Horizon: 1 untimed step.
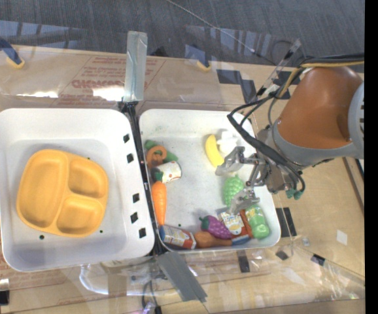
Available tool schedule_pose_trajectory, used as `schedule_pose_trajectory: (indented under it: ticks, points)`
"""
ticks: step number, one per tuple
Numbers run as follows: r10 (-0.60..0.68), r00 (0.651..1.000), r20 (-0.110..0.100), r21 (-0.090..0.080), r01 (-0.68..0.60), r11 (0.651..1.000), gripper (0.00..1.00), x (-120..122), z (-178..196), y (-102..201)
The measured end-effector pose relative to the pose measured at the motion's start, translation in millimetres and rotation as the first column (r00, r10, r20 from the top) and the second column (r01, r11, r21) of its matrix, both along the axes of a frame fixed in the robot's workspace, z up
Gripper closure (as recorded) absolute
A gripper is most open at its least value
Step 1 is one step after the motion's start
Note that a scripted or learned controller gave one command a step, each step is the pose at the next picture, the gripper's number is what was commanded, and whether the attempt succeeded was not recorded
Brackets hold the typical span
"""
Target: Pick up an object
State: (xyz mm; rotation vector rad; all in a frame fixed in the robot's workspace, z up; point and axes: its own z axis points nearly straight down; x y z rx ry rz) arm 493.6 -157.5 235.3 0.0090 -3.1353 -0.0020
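1. Nearest you, along the near wall of the right bin (195,118), a row of toys is lying: a small can (178,238) on its side, a brown piece (205,239) touching it, purple grapes (218,226), a printed packet (233,223) and a green bottle (258,224) in the near right corner.
2. Just beyond that row, you are seeing a carrot (159,203) lying lengthwise beside the bin's left wall, its green top pointing toward the can.
3. In the left bin (6,131), a yellow tray (61,193) with three compartments is sitting flat near the middle, well apart from the toys.
4. You are looking at the gripper (244,185) reaching into the right bin from the right, hanging over a pale green bumpy toy (233,190). The fingers are pointing down around that toy's upper right edge, but you cannot tell from this slant whether they are spread or closed, or whether they are touching it.
5. Farther on, a white-and-red cup (169,171) is lying on its side above the carrot, and an orange-and-green ring (155,154) is resting just beyond it by the left wall.
6. A banana (213,150) is lying near the bin's middle, with a small white piece (227,139) just beside it to the right; both are sitting beyond the gripper.
7. The arm's orange band (316,110) is looming over the bin's right rim, with black cables (254,103) looping off it toward the far side.
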Motion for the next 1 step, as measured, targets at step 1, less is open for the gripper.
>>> schedule_pose_trajectory:
  ticks: [1]
  points:
    - [0.121, 0.993, -0.002, 0.003, -0.121, 0.993, 0.00, 38.0, -117.0, -28.5]
